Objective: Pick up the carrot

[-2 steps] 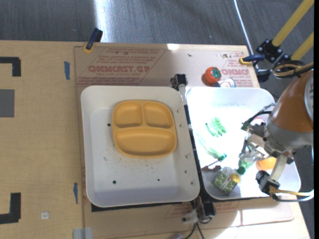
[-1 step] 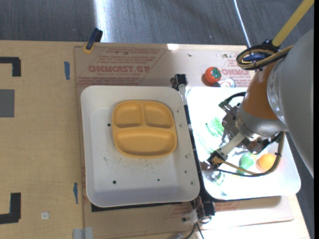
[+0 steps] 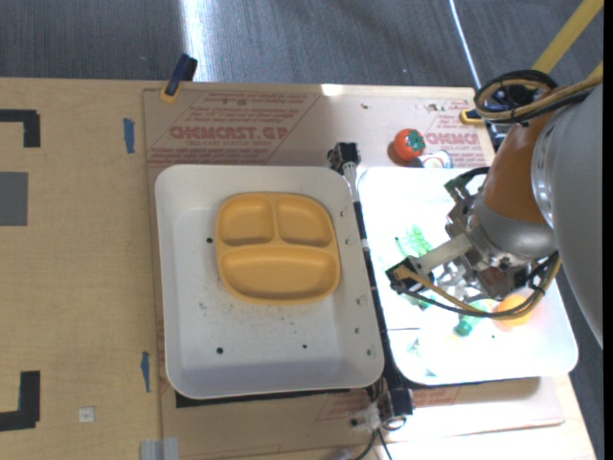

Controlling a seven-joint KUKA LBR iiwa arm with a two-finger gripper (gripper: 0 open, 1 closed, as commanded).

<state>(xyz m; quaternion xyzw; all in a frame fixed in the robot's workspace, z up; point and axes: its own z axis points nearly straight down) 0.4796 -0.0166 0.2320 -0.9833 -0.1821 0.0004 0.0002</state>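
An orange object (image 3: 514, 309), likely the carrot, lies in the right white bin (image 3: 498, 357) near its right side, partly hidden under the arm's wrist. My gripper (image 3: 466, 278) hangs low over the middle of this bin, just left of the orange object. Cables and the wrist body cover the spot where it meets the bin floor. Nothing can be seen held.
A green leafy piece (image 3: 418, 241) and a small green bit (image 3: 464, 329) lie in the right bin. The left bin (image 3: 192, 343) holds a yellow divided plate (image 3: 278, 247). A red tomato-like object (image 3: 408, 145) sits on the bench behind the right bin.
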